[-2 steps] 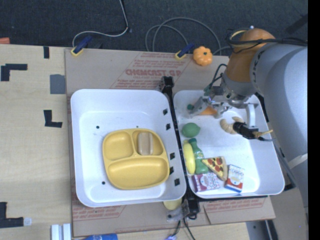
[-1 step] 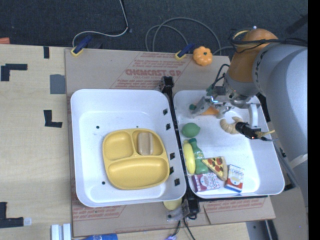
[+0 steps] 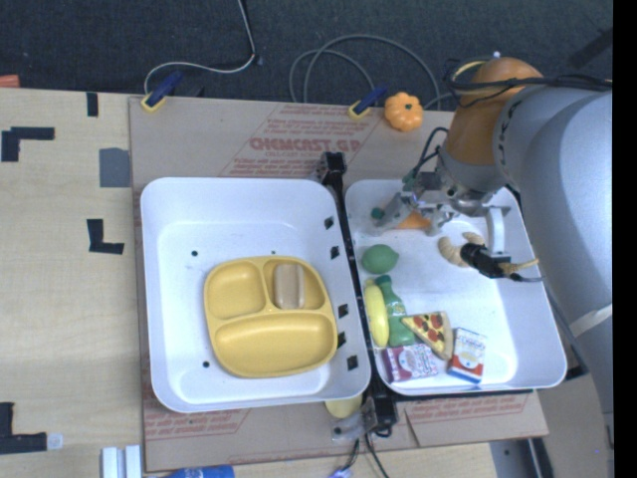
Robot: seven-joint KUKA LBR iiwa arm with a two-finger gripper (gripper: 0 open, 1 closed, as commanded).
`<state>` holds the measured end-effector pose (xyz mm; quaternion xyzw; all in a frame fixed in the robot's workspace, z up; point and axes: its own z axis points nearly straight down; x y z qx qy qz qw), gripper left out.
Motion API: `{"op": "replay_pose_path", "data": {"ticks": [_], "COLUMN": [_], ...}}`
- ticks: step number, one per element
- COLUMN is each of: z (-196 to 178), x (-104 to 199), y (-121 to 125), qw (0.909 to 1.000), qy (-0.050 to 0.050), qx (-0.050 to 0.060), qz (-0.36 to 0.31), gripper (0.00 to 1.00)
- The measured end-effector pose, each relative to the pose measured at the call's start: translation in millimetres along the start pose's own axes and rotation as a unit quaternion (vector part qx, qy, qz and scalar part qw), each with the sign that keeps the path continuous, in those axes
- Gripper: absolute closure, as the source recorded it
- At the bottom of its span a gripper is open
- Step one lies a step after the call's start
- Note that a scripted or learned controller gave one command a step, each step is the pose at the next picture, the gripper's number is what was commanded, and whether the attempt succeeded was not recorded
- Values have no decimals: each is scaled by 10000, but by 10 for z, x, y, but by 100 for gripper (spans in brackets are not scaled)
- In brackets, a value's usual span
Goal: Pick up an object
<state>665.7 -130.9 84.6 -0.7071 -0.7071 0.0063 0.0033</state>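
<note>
Right bin (image 3: 537,361) holds the candidate objects: a green round piece (image 3: 379,259), a yellow banana-like piece (image 3: 375,313), a green bottle (image 3: 394,319), a pizza slice (image 3: 429,327) and small printed packets (image 3: 410,362) (print too small to read). The hand (image 3: 426,205) hangs low over this bin's far end; whether it is parted cannot be told. Left bin (image 3: 169,237) contains a yellow divided plate (image 3: 249,342). Both rest on cardboard (image 3: 269,147) with faint red lettering, on a wooden counter (image 3: 60,307).

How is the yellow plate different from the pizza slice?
The yellow plate is big and plain yellow; the pizza slice is small, with red spots. The yellow plate has three sections, one holding a tan piece; the pizza slice is a flat wedge. The plate lies in the left bin, the pizza in the right bin.
</note>
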Motion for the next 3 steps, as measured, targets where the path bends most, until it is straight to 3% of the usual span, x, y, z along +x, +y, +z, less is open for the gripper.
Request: {"op": "replay_pose_path", "data": {"ticks": [1,2,3], "z": [0,-69,-83], "x": [66,86,84], "y": [0,-41,-19], "qw": [10000,9999,10000], "qy": [2,43,28], "qx": [-2,112,55], "qz": [5,4,-2], "gripper": [0,100,0]}}
